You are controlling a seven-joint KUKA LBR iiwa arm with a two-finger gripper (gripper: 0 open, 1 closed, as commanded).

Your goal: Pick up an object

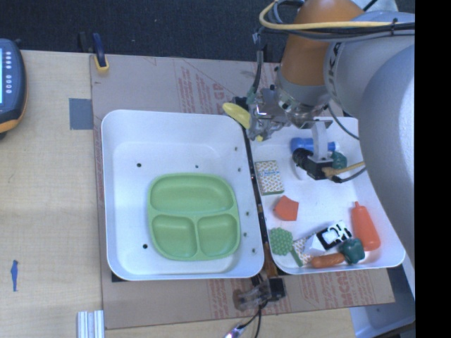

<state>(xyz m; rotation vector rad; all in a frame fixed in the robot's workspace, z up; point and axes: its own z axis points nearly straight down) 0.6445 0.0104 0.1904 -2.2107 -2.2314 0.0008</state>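
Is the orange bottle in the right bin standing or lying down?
Lying down: the bottle rests lengthwise on the right bin's floor, cap toward the far side.

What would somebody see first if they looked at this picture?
Probably the big grey robot arm with its orange band, reaching in from the right over the far edge of the right white bin. Next comes the light green plastic divided plate, lying alone in the left white bin. Small toys crowd the right bin, like an orange bottle-shaped toy near its right side.
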